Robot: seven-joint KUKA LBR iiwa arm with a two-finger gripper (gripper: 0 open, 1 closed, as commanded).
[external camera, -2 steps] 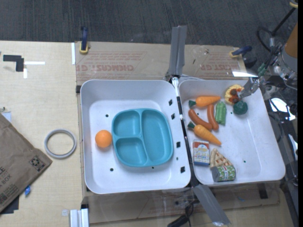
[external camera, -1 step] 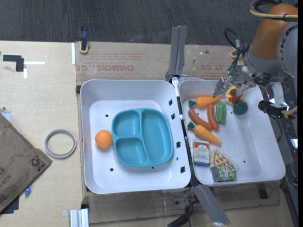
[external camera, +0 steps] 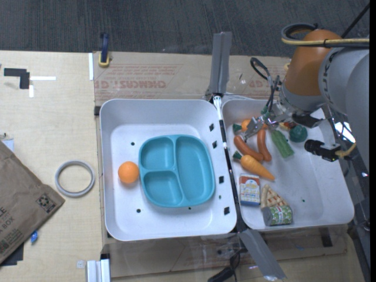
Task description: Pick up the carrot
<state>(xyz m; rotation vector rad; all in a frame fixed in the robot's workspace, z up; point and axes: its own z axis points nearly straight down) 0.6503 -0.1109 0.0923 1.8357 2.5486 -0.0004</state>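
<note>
The carrot (external camera: 257, 165), orange with a green stub at its left end, lies slanted in the left part of the right bin (external camera: 320, 187). My gripper (external camera: 259, 124) hangs over the back left of that bin, just behind the carrot and above the upper ends of two reddish sausages (external camera: 264, 145). There is a clear gap between gripper and carrot, and the carrot rests on the bin floor.
Around the carrot lie a green cucumber piece (external camera: 282, 144), a teal ball (external camera: 298, 133), a small carton (external camera: 249, 190), crackers (external camera: 274, 197) and a green can (external camera: 278, 215). The left bin (external camera: 117, 216) holds a teal divided plate (external camera: 176, 170) and an orange ball (external camera: 128, 172). A tape ring (external camera: 74, 177) lies on the bench.
</note>
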